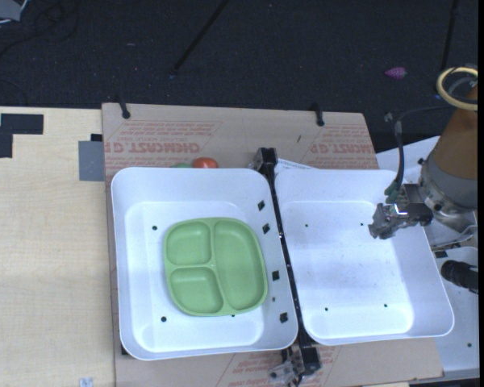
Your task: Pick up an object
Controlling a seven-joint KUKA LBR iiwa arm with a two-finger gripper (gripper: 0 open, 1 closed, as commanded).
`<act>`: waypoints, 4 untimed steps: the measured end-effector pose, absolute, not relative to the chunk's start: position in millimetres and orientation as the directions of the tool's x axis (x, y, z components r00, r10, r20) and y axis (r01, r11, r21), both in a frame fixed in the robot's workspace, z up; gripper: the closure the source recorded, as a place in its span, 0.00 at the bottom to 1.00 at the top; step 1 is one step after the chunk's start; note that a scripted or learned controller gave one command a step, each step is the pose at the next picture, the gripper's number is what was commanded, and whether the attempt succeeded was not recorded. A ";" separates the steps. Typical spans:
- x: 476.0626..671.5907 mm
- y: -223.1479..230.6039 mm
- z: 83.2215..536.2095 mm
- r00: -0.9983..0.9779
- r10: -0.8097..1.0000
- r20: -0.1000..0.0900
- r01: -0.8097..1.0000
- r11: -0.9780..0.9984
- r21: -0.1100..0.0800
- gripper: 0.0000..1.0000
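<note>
Green divided plate [215, 266] lies flat in the left bin [137, 200]. Tool [385, 222] hangs over the right bin [347, 313], near that bin's right wall and well apart from the plate. Can't tell whether the tool is released or clenched; too small and dark, though nothing seems to be in it. Risks: a descent here finds bare floor, so an empty grab. The plate itself is flat and wide, so the tool could slip off its rim. A small red-orange object [204, 164] sits just behind the left bin, probably out of reach.
</note>
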State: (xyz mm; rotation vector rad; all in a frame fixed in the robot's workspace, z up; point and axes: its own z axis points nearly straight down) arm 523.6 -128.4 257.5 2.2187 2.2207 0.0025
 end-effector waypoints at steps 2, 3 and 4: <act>562.6 -33.7 229.4 -0.003 1.000 0.001 1.000 0.003 -0.003 1.00; 586.3 20.6 230.5 -0.005 1.000 0.001 1.000 0.005 -0.002 1.00; 606.1 69.2 233.0 -0.004 1.000 0.002 1.000 0.004 -0.002 1.00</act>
